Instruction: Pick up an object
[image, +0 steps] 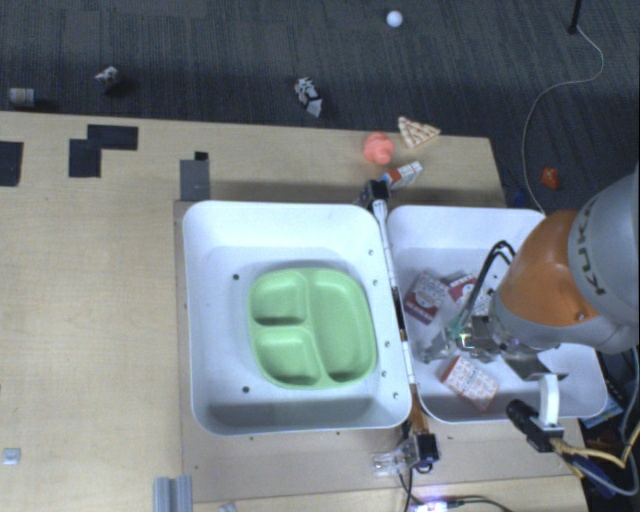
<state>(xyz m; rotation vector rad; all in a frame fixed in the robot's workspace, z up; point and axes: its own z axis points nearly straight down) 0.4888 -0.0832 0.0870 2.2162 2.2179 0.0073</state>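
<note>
Right, we're looking down on the bench, two white bins side by side. The left bin (215, 250) carries a green divided tray (310, 325), three compartments, sitting flat in the middle of the floor. The right bin (440, 225) is where the arm (580, 275) is busy, grey body and orange band reaching in from the right edge and leaning low over the clutter. The gripper (462, 338) sits down among the objects near the bin's centre, and how its jaws stand I cannot tell; the wrist covers them. Just beside it lies a red-and-white packet (470, 380), towards the near wall, tilted. Another crumpled red-and-white wrapper (428, 295) lies closer to the wall between the bins. Beyond the bins, on the bench top, a pink ball (378, 148) rests near a wedge-shaped toy (418, 131), and a small tube (404, 175) lies just behind the bins' far rim.
</note>
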